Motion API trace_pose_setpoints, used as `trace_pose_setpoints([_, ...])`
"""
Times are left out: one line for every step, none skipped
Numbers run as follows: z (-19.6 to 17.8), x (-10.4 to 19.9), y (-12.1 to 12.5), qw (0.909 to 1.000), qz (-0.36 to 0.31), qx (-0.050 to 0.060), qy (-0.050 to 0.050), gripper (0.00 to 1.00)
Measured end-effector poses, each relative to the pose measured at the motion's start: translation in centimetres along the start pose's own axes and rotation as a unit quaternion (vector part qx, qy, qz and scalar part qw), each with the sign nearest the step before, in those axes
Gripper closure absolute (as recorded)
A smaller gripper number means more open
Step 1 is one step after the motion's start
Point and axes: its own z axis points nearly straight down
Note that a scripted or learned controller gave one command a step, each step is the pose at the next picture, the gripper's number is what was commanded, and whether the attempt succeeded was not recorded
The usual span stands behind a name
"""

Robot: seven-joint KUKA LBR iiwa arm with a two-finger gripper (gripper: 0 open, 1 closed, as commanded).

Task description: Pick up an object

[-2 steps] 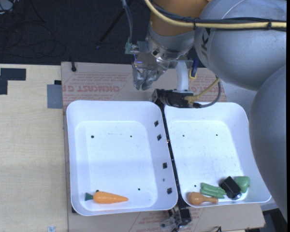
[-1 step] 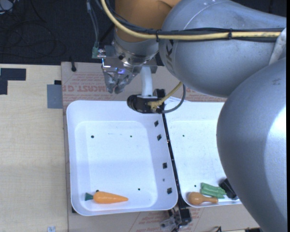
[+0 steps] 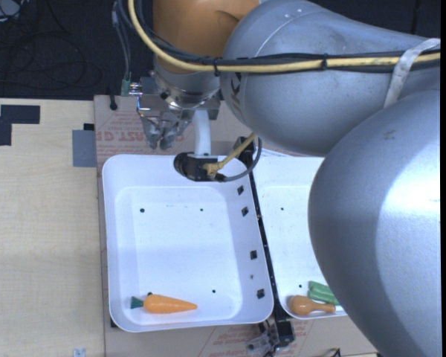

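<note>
— Where's the carrot (image 3: 169, 303)?

— Lying flat in the left bin (image 3: 119, 222), at its near wall, green tip toward the bin's left corner.

— And the gripper (image 3: 163, 136)?

— Above that bin's far rim — well apart from the carrot, nothing between its fingers. Open or closed, I cannot tell.

The grey arm (image 3: 372, 199) hides much of the right bin (image 3: 290, 207) and part of the green object (image 3: 321, 292).
</note>
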Motion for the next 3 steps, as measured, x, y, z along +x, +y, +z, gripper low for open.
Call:
trace_pose_setpoints([-1.1,0.0,0.0,1.0000,-0.002,0.001,-0.001,1.00])
trace_pose_setpoints([2.7,-0.1,-4.6,1.0000,0.000,0.002,-0.001,1.00])
trace_pose_setpoints([7.1,-4.3,-0.8,1.0000,0.003,0.000,-0.001,1.00])
